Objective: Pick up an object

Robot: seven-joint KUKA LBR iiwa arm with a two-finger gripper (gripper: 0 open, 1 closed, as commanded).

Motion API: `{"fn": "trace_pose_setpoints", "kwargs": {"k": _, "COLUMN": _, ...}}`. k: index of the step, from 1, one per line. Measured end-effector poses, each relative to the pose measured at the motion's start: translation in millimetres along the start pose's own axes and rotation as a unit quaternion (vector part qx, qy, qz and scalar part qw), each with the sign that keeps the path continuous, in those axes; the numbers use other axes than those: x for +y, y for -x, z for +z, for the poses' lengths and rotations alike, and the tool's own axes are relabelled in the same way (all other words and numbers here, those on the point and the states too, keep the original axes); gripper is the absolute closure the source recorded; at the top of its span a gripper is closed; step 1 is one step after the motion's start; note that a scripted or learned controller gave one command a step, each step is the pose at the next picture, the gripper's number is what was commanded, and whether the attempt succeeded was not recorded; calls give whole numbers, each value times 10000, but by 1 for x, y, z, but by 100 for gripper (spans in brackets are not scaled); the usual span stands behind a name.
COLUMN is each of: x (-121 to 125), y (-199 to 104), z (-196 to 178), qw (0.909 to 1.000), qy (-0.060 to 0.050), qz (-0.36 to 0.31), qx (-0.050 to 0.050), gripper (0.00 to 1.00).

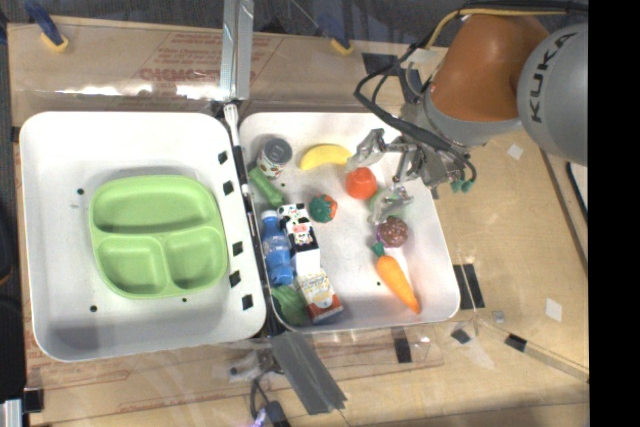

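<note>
Orange tomato (361, 182), loose in right bin (440, 260): gripper (385, 165) above it, spread and empty. Centre, descend, avoid banana (324, 156).

Reaches in from the upper right of the frame as a grey arm (560, 85) with an orange band (480, 65). Ends in a gripper (385, 170) right of centre, fingers spread apart, pointing down and left, gripping nothing.
</note>
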State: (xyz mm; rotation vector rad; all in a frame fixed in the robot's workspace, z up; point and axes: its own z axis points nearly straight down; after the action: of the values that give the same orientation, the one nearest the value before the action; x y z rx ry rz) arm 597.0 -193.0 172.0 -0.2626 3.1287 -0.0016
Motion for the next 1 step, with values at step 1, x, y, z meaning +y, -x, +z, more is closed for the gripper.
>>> {"fn": "trace_pose_setpoints", "kwargs": {"k": 1, "x": 27, "y": 24, "z": 82, "qw": 9995, "qy": 18, "qz": -300, "qx": 12, "gripper": 0}}
